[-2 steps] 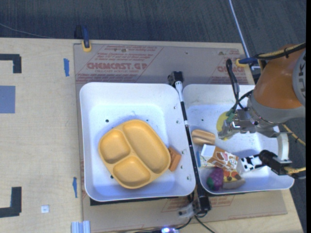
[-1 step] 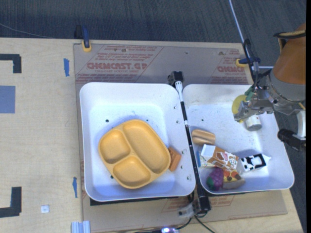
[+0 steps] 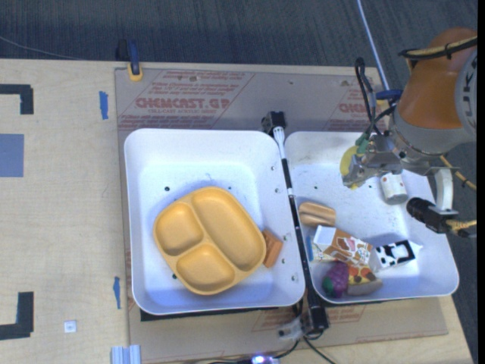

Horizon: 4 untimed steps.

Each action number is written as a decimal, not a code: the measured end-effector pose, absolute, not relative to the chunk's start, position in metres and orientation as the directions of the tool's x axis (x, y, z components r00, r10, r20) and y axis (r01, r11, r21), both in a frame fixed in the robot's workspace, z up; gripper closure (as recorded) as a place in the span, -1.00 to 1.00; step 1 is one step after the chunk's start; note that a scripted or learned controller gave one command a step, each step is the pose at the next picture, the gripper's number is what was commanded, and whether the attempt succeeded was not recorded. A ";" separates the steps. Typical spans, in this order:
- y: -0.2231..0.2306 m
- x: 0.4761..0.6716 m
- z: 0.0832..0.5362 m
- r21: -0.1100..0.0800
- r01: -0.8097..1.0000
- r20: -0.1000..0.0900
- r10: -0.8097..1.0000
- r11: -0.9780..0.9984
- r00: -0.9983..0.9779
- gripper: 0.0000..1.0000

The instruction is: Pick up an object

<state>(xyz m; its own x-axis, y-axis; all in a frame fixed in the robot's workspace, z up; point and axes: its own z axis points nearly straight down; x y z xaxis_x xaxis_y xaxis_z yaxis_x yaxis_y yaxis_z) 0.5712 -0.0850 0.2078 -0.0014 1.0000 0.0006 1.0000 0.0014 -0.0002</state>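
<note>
— Your jaws first?

— I cannot tell whether they stand apart or together. My gripper (image 3: 364,164) hangs over the far part of the right bin (image 3: 413,280).

— What could go wrong?

— Nearest, the purple toy (image 3: 337,277), printed pack (image 3: 350,250) and black-and-white piece (image 3: 395,254) crowd together, so a grab there might take two or none. Farthest, the yellow object (image 3: 349,164) sits against my gripper, on the side toward the other bin. If it is poorly seated, it could slip.

— Its long axis?

— It seems to run near-to-far, lower end toward the bun (image 3: 317,214). It is too small to be sure.
</note>
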 end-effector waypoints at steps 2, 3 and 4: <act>-0.078 0.610 0.209 0.003 1.000 -0.001 1.000 0.001 -0.001 1.00; -0.075 0.598 0.184 -0.002 1.000 0.001 1.000 0.000 0.000 1.00; -0.010 0.559 0.185 -0.002 1.000 0.001 1.000 0.001 -0.001 1.00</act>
